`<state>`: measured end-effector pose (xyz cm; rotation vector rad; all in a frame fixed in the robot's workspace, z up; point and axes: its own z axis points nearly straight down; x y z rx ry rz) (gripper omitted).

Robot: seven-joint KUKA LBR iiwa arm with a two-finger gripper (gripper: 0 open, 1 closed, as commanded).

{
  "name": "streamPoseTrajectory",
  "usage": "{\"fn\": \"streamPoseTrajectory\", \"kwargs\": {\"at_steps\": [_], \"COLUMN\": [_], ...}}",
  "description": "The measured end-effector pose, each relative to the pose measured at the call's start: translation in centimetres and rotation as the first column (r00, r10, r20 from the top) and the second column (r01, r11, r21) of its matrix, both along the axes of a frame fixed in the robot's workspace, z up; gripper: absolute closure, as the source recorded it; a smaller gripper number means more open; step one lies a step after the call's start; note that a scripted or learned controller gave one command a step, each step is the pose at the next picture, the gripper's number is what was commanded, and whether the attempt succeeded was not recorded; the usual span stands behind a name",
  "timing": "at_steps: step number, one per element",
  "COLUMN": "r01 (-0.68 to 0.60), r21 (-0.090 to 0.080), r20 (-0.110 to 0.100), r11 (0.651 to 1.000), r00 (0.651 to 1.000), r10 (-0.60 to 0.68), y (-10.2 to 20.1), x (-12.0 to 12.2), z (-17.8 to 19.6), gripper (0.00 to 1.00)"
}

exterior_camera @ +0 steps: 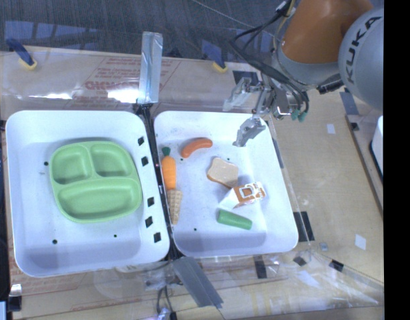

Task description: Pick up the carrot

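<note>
Camera view, from above and at a slant: two shallow white bins side by side on the desk (325, 199). In the left bin (25, 179), a green divided plate (95, 181), three compartments, lying flat near the middle.

In the right bin (278, 225), the carrot (169, 171), orange with a small green top, lying lengthwise tight against the left wall, green end toward the far side. Just below it, touching or nearly so, a tan ice-cream cone (173, 205), tip pointing toward the near edge. Up and to the right of the carrot, a sausage (195, 147), slightly curved, lying apart. Near the bin's middle, a slice of bread (223, 172); beside it on the right, a small orange-and-white carton (247, 193), tipped over. Below those, a green cylinder-shaped piece (233, 219) lying flat.

Grey arm with orange band reaching in from the right, hand (250, 131) hanging over the far right part of the right bin, well apart from the carrot. Nothing seen between the fingers; whether spread or pressed together, cannot tell.
</note>
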<state>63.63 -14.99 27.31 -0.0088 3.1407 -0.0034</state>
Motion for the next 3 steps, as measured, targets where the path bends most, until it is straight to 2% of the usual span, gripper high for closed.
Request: {"fn": "streamPoseTrajectory", "kwargs": {"at_steps": [1,2,3], "r01": [-0.042,0.213,0.205], "r21": [0.005,0.002,0.002], "r20": [-0.012,-0.004,0.001], "r11": [0.999,0.977,0.979], "r00": [0.999,0.977,0.979], "r10": [0.042,-0.213,-0.205], "y": [1.0,4.8,5.0], "x": [0.8,2.0,2.3], "z": [-12.4,-18.1,-16.9], "gripper": [0.0,0.0,1.0]}}
